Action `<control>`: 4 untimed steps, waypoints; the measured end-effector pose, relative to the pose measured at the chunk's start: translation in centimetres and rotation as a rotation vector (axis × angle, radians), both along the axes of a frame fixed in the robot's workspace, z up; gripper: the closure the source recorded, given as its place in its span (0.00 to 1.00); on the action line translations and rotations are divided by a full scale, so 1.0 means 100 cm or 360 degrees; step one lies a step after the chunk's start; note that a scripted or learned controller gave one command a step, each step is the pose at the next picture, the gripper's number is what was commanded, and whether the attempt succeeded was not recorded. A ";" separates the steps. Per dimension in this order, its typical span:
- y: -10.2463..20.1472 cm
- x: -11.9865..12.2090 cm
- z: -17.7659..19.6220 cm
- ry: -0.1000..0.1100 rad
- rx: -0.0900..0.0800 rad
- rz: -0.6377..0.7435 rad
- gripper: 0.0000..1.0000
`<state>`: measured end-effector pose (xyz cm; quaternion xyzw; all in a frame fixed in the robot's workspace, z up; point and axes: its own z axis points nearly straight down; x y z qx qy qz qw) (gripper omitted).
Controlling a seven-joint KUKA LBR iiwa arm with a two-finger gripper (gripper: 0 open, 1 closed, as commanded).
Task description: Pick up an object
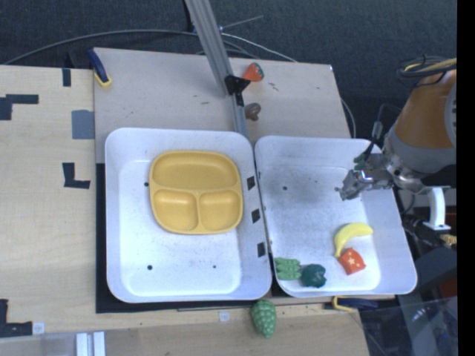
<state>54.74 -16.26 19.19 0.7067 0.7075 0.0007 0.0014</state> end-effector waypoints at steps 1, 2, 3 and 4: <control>0.008 -0.005 0.053 -0.0002 0.0000 0.0002 1.00; 0.055 0.007 0.041 0.0009 0.0004 0.0007 1.00; 0.098 0.019 0.034 0.0008 0.0003 0.0008 1.00; 0.156 0.040 0.039 0.0005 0.0005 0.0012 1.00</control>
